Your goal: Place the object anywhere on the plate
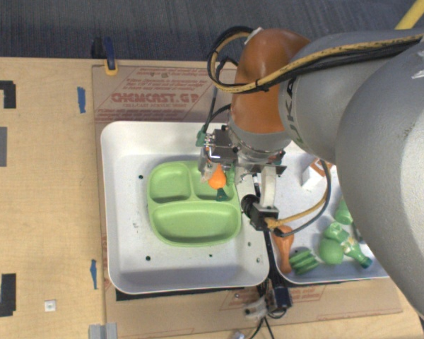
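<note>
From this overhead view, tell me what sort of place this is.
Likely a robotics lab pick-and-place bench: a grey arm reaches over two white bins, a green divided plate lies in the left one, and toy items lie in the right.

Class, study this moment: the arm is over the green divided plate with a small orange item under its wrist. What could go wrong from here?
1. The orange object sits at the green plate's upper right rim, so a release here might let it roll off into the white bin.
2. The gripper is largely hidden under the wrist, so a secure hold cannot be confirmed; it may slip.
3. The dangling cable hangs near the plate and could snag it.
</note>
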You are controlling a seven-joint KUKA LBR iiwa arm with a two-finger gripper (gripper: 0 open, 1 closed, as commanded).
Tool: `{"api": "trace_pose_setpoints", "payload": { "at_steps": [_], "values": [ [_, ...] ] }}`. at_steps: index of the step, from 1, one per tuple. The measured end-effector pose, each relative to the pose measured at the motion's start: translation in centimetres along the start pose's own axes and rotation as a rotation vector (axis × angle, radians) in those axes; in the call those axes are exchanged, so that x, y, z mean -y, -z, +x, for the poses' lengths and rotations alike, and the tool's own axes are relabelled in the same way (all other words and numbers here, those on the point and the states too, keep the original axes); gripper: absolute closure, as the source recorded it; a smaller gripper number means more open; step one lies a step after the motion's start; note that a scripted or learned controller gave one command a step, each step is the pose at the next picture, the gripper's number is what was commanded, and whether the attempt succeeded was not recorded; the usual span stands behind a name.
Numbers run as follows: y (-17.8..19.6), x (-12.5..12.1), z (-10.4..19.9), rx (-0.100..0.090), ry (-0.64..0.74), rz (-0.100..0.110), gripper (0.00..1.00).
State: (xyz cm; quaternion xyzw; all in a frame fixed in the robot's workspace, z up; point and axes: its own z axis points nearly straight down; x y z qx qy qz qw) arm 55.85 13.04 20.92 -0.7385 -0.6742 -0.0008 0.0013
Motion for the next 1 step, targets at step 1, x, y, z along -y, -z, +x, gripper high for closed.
{"api": "trace_pose_setpoints", "payload": {
  "at_steps": [1],
  "values": [
    [0.10, -0.11, -0.33, 0.003, -0.003, -0.002, 0.00]
  ]
}}
